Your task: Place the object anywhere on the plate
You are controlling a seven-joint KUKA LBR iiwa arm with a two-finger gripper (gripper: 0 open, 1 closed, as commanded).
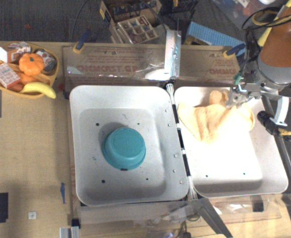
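Pale yellow cloth: is lying crumpled on the floor of the right bin, in that bin's far left part, with one edge running close to the divider between the bins; folds are rising toward the gripper.

Gripper: is hanging over the cloth's far right corner, at the upper edge of the fabric. Whether the claw is spread, pressed together or pinching the fabric, I cannot tell; glare and the pale cloth are washing out the tips.

Arm: grey with an orange band, is reaching in above and to the right of the cloth, with yellow and black cables trailing off its upper side.

Teal plate: round, apparently lying upside down, is sitting to the left of the cloth, well apart from it, near the middle of the left bin. The cloth is not touching it.

Right bin: shallow, white, is holding the cloth; the near half of its floor is strongly lit.

Left bin: shallow, white, is standing just beside the right bin, on the far side of the divider from the cloth.

Basket: is sitting far to the left of the cloth, beyond the left bin, on the wooden bench, and is carrying a small orange pumpkin, a banana and small packets.

Cardboard wall: is standing behind both bins, beyond the cloth.
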